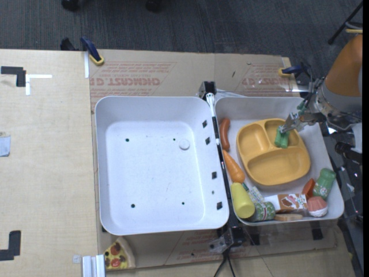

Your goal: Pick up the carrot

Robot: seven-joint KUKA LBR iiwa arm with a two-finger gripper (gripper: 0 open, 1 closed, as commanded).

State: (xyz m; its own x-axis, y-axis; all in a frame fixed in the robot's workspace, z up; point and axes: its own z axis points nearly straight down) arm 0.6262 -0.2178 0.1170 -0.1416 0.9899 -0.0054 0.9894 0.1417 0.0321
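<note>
Risk: hand [286,133] over yellow divided plastic plate [271,157] in right white bin [333,172], far side from target; small green object [282,138] sits at fingertips, grip on it unclear; cannot tell finger state.

Orange plastic carrot [233,167] lies against right bin's left wall, just beside plate rim, near yellow bottle [241,201]. Tight gap likely blocks fingers; wrong-item grab probable.

Red sausage-like piece [224,133] above carrot. Left white bin [109,154] holds small white disc [184,145].
</note>
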